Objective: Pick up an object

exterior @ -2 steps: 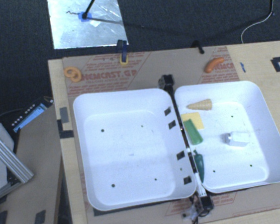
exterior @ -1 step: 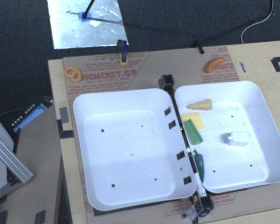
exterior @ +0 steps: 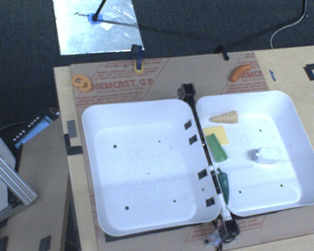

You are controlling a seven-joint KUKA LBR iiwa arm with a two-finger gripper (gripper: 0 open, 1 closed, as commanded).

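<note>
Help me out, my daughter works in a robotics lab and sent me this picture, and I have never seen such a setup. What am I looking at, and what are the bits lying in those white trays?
This is one camera fixed above a workbench, looking down at a slant. On a brown board sit two shallow white bins side by side. A robot arm normally reaches in from the right to pick things up.

The left bin shows just its white floor. The right bin has small items: a tan cone, a yellow flat piece, a green stick-like piece overlapping it, a dark green item by the divider, and a pale grey-white object that is too blurred to name.

Outside the bins, on the board, lie an orange ring and an orange sausage-shaped item.
</note>
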